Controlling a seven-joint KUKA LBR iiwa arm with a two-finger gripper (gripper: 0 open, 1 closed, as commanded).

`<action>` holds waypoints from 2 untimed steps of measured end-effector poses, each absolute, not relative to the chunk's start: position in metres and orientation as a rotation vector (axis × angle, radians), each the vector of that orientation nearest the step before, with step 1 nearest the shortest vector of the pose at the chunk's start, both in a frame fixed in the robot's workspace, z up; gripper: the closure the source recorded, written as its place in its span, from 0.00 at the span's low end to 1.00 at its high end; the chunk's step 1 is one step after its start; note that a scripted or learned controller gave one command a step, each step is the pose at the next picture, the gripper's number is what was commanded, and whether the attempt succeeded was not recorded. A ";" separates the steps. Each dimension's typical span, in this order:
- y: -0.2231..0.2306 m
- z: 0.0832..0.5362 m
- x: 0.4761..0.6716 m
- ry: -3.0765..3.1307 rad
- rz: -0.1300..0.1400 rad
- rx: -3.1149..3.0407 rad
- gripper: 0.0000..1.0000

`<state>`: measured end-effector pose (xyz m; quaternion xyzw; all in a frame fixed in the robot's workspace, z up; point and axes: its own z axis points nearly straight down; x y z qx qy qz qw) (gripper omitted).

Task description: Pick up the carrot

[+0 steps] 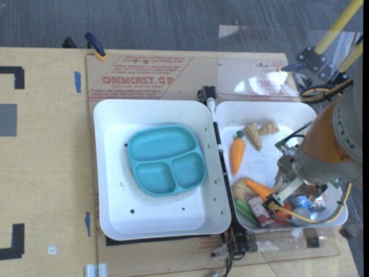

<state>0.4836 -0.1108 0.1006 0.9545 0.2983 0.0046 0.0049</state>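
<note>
One carrot [237, 153], orange with a green stub at its top, lies bare and apart in the right bin [262, 113], near that bin's left wall, tip pointing toward the desk's near edge. Beside it, a beige ginger-like piece [252, 135]. Down by the near edge, the pincer [277, 199] hangs over a heap of toys; whether it's apart or together, I cannot tell. Risk: a second orange piece [258, 188] lies right there, so a grab could take the wrong thing.
</note>
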 end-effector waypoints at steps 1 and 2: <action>-0.110 0.100 0.483 0.933 0.012 2.991 0.00; -0.099 0.091 0.492 0.402 0.049 3.100 0.00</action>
